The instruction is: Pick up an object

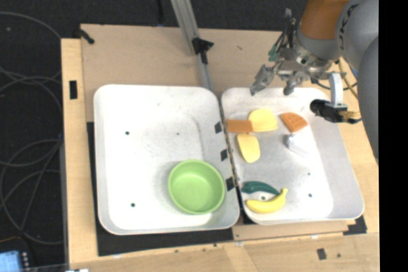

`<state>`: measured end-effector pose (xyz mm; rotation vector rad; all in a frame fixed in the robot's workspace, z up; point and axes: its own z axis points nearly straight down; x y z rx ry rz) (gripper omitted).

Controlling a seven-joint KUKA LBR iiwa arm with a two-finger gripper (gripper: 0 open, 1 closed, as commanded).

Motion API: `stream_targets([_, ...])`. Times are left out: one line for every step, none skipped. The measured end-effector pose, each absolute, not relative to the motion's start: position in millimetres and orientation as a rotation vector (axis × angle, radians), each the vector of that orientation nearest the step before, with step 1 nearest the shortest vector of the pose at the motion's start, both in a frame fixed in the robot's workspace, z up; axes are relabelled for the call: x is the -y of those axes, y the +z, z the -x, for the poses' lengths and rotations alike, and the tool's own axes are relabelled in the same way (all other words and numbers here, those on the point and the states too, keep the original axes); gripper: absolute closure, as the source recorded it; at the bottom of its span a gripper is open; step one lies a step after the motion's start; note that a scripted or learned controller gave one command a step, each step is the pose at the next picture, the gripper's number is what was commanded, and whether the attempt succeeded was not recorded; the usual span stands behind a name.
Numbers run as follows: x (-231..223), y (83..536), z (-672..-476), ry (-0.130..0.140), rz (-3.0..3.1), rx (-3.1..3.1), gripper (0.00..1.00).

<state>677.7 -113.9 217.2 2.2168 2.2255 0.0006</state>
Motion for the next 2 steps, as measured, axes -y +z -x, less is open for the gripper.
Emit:
stream_targets([114.5, 217.2, -677.6, -0.002, -2.216, -2.225, 0.00])
stream_targets([117.0, 174.9, -685.3, -0.004, -2.214, -2.224, 0.00])
